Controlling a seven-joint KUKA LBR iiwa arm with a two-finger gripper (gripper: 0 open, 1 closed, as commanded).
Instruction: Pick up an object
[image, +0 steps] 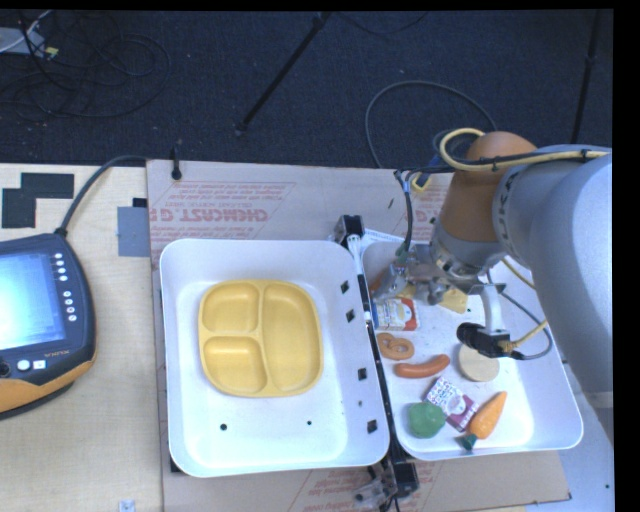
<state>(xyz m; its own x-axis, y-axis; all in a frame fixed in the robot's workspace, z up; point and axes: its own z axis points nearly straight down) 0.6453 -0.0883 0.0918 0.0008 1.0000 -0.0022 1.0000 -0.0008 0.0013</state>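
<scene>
Cardboard-covered surface (250, 205) with two white bins, yellow tray (260, 335) in left bin (190, 420), tool (420, 275) low over right bin (545, 420), finger state unclear, orange carrot (487, 415) near front, tip pointing front-left, sausage (422, 367) lying crosswise.

One fixed camera is looking down on my bench from above, at a slant.

It is sitting well back, taking in both bins whole: the left bin (190, 300) with the yellow divided plate (260, 335) is lying at the centre of the frame, and the right bin (540, 420) is sitting toward the lower right. The far edge of the bench is running across the upper third, with dark floor and cables (400, 100) showing beyond it along the top. A handheld screen pendant (40, 310) is cropping in at the left edge. My arm (540, 220) is coming in from the right side of the frame, looming large because it is rising nearer the lens.
</scene>
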